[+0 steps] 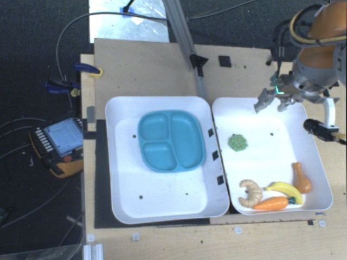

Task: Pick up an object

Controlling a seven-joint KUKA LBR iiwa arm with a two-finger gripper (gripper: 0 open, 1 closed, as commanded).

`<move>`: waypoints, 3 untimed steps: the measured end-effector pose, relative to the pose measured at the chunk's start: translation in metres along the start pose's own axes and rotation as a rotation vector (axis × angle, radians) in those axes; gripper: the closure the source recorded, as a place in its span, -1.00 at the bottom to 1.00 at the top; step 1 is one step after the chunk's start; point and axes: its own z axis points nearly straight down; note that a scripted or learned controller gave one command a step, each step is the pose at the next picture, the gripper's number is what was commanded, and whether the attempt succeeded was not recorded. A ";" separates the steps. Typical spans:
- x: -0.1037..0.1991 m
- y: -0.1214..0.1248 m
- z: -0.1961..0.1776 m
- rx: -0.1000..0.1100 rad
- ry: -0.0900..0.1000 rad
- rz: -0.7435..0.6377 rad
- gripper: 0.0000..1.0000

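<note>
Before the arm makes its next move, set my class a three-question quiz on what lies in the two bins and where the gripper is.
1. True or false: the blue divided plate lies in the same bin as the banana.
2. Which item lies alone near the middle of the right bin? A) carrot B) green broccoli piece C) croissant
3. Fill in: the gripper hangs over the right bin's ____ edge, at the top of the camera view.

Key
1. False; the plate is in the left bin, the banana in the right.
2. B
3. Far
</note>
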 end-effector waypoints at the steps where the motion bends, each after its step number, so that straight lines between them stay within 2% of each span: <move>1: 0.000 0.001 -0.001 -0.003 0.000 0.000 -1.00; 2: 0.001 -0.006 0.042 0.000 -0.001 0.002 -1.00; 3: 0.007 -0.007 0.102 0.000 -0.001 0.001 -1.00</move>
